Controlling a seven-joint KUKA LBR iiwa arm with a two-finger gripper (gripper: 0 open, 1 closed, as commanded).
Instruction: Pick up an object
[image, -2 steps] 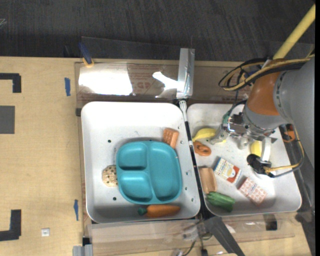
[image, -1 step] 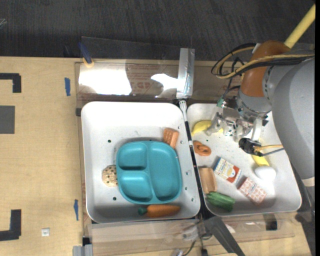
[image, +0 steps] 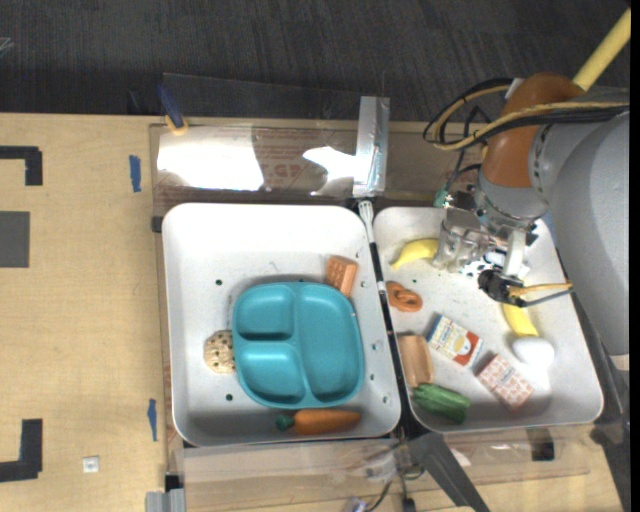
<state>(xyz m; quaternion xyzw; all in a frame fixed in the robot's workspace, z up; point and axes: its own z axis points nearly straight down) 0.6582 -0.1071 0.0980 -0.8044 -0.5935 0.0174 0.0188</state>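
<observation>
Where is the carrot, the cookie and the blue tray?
carrot (image: 325, 421), camera view, middle of its orange body.
cookie (image: 218, 352), camera view, its speckled face beside the tray.
blue tray (image: 298, 342), camera view, the divider between its compartments.

I'm seeing my gripper (image: 462, 262) hanging over the right bin (image: 575, 395), just beside the banana (image: 413, 252). Pretzel (image: 403, 296) is sitting below that banana, juice carton (image: 454, 340) further below-right, green pepper (image: 441, 401) lowest.
</observation>
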